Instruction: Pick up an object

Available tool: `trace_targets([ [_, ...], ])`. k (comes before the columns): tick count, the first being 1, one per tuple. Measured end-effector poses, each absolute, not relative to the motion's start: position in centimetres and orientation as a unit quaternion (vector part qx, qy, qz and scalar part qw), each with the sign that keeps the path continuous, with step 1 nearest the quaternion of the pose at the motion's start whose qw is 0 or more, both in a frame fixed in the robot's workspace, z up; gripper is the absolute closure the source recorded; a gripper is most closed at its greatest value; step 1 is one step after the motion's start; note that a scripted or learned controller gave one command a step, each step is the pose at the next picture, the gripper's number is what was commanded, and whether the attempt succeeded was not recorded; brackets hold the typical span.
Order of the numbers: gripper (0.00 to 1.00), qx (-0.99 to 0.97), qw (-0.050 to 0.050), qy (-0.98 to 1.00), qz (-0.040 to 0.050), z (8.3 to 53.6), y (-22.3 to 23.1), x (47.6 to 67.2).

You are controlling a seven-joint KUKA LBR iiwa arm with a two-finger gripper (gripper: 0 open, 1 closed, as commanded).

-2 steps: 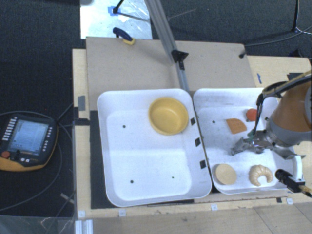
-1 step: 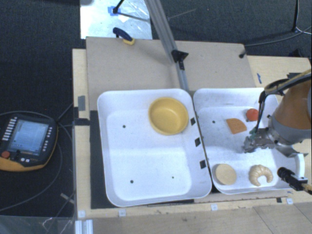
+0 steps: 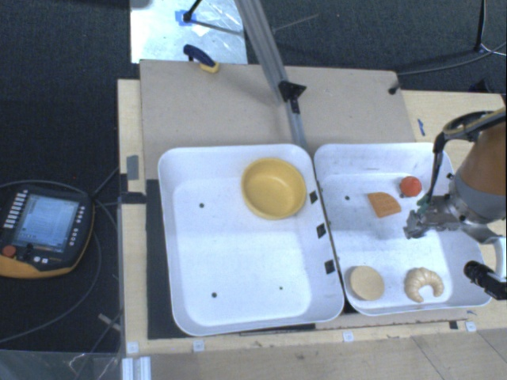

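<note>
1. Grey and blurred, my gripper hangs low over the right bin; whether it is open or closed I cannot tell.
2. Just beside it lie an orange wedge and a red ball.
3. Nearer the front rim sit a croissant and a tan disc.
4. My arm is cut off at the right edge.
5. A yellow bowl rests in the left bin.

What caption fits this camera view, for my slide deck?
Tool over right bin among croissant, tomato, toast.
</note>
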State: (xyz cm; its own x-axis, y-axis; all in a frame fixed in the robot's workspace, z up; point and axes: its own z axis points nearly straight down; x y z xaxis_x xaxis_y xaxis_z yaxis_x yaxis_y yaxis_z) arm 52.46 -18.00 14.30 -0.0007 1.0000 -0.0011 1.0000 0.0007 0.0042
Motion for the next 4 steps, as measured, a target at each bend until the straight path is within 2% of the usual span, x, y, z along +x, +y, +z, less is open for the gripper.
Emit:
trace_targets([
  [2, 1.0, 0.707, 0.003, 0.707, 0.0017, 24.8, -17.7, 51.7],
  [4, 1.0, 0.705, 0.0, 0.709, 0.001, 24.6, -8.7, 57.0],
])
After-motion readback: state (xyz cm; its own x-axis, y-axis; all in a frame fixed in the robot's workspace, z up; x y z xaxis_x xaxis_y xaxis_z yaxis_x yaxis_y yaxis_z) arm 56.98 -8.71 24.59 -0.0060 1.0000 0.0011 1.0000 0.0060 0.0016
